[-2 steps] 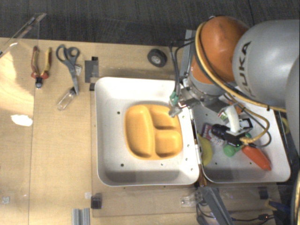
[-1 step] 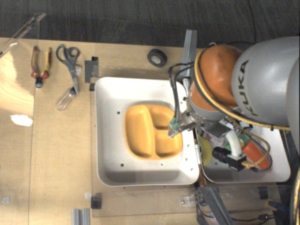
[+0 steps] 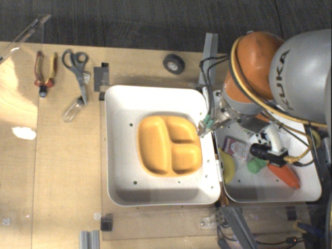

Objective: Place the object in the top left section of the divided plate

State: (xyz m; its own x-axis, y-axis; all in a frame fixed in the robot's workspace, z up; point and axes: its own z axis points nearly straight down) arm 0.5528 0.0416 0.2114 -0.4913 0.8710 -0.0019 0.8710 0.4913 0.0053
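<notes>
A yellow divided plate (image 3: pixel 168 144) lies in the middle of the left white bin (image 3: pixel 122 191). It has one long section on its left and two smaller sections on its right. My gripper (image 3: pixel 206 124) hangs low over the wall between the two bins, just right of the plate's upper right section. A small green bit shows at its tip; whether it is a held object I cannot tell. The grey arm with its orange band (image 3: pixel 254 61) covers the top of the right bin (image 3: pixel 311 191).
In the right bin lie a purple packet (image 3: pixel 234 148), a green piece (image 3: pixel 255 165), an orange carrot-like object (image 3: pixel 284 174) and a yellow-green item (image 3: pixel 228 167). Scissors (image 3: pixel 78 71), red pliers (image 3: pixel 44 71) and a black roll (image 3: pixel 174 63) rest on the bench behind the left bin.
</notes>
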